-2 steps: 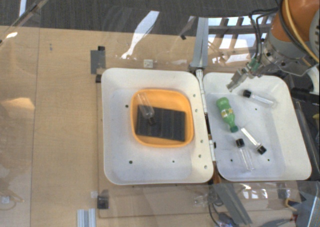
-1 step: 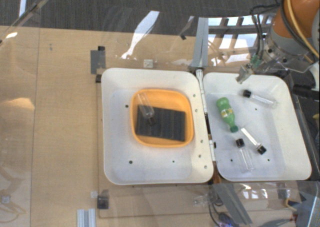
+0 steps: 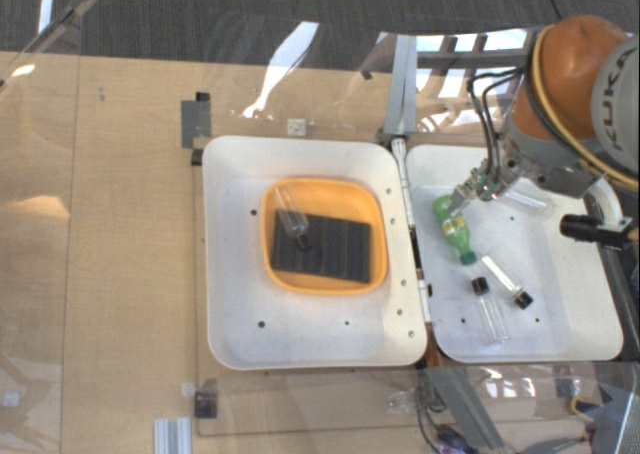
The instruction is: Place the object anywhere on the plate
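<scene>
An orange plate (image 3: 272,264) sits in the middle of the left bin (image 3: 230,322). A dark grey ribbed slab (image 3: 335,250) lies on it, and a clear tube with a black cap (image 3: 292,214) rests at the plate's upper left. In the right bin (image 3: 590,337) lies a small green bottle (image 3: 457,234), tilted, near the bin's left wall. My gripper (image 3: 465,196) hangs just above and to the right of the bottle's upper end, very close to it. I cannot make out whether it touches the bottle.
More small items lie in the right bin: a clear tube with black ends (image 3: 505,282), a small black cap (image 3: 480,285), a clear tube (image 3: 492,320) near the front, and another (image 3: 527,203) under the arm. The bins' shared wall (image 3: 410,242) runs between plate and bottle.
</scene>
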Robot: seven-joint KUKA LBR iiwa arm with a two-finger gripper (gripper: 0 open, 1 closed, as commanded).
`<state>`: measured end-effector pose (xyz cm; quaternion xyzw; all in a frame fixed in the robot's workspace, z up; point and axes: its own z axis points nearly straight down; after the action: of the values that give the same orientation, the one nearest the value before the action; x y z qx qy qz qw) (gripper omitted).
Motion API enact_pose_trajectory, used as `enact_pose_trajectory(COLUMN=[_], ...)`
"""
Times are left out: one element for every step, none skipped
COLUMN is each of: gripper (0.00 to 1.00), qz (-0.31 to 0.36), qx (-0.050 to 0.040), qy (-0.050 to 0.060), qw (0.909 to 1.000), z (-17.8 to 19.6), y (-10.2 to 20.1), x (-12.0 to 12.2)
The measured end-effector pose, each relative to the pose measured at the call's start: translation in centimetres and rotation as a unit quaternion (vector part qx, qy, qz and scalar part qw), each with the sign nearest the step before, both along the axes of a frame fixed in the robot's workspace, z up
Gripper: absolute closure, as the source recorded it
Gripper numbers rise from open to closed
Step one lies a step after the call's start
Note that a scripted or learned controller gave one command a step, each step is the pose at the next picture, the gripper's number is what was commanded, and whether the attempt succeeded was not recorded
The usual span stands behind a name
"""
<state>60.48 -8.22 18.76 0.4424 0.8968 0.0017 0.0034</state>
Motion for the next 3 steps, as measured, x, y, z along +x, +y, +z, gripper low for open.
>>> enact_pose_trajectory(gripper=[1.0,1.0,1.0], qz=[0.038,0.076,0.112], qx=[-0.0005,-0.0006,-0.001], qy=[-0.001,-0.001,0.0], qw=[0.9993,0.9971,0.9937], z=[-0.1,1.1,-0.1], y=[1.1,3.4,1.3], x=[0.7,3.0,2.6])
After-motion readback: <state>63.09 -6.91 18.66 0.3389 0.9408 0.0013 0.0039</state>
